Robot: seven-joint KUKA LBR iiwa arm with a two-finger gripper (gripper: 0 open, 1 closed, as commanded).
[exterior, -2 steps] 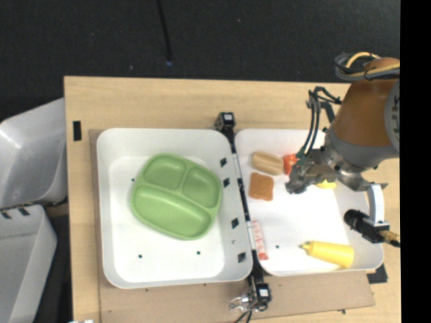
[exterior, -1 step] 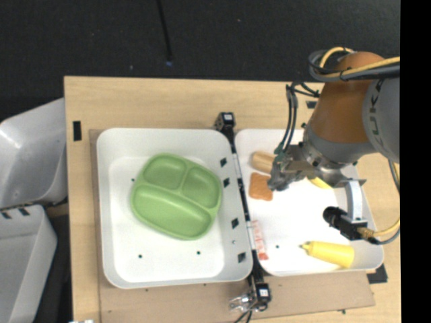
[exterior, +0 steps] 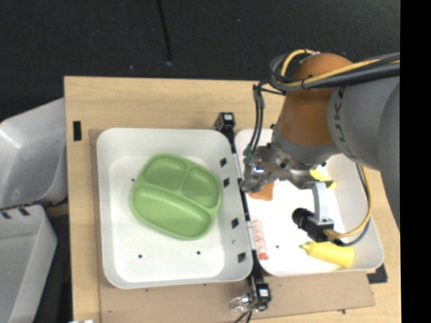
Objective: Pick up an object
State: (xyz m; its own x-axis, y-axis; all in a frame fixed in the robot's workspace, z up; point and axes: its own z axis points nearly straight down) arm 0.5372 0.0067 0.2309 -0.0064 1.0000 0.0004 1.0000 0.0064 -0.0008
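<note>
Wooden bench (exterior: 155, 103) | left bin (exterior: 108, 207): green divided plate (exterior: 176, 195) | right bin (exterior: 283, 247): orange piece (exterior: 264, 192), yellow item (exterior: 330, 253) | jaws: state unclear

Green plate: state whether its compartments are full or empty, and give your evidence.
Empty. The plate lies face up in the left bin; all three compartments show bare green, with nothing in them.

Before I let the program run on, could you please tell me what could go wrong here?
1. The gripper hangs over a small orange object that lies close to the left wall of the right bin. Coming down, it could strike that wall.
2. The orange object is partly hidden under the gripper, so a grasp may catch only its edge and slip.
</note>
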